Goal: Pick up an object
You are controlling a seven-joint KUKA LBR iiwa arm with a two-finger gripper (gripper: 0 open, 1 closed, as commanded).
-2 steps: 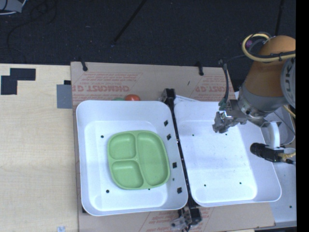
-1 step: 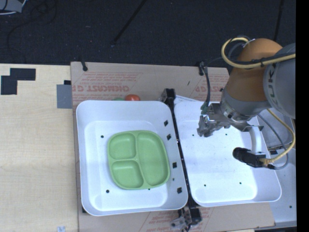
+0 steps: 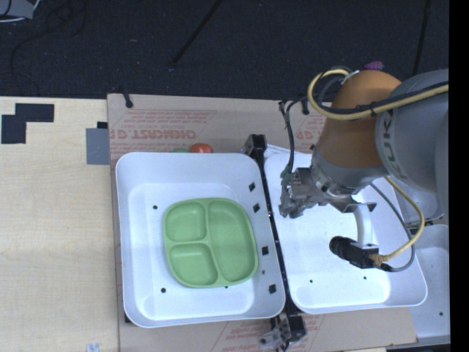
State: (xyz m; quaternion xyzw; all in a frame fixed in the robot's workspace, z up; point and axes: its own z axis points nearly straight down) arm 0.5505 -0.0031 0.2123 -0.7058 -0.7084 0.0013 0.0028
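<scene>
A light green plate [image 3: 209,242] with three compartments lies flat in the middle of the left bin [image 3: 138,218]. My gripper [image 3: 290,207] hangs over the right bin [image 3: 333,288], close to its left wall and towards the back. The grey arm with its orange band reaches in from the right and hides the back part of that bin. Nothing shows under the gripper on the white floor of the bin.
A small red-orange object [image 3: 201,149] lies on the cardboard just behind the left bin's back rim. A black divider [image 3: 268,218] runs between the two bins. The wooden bench top spreads out to the left.
</scene>
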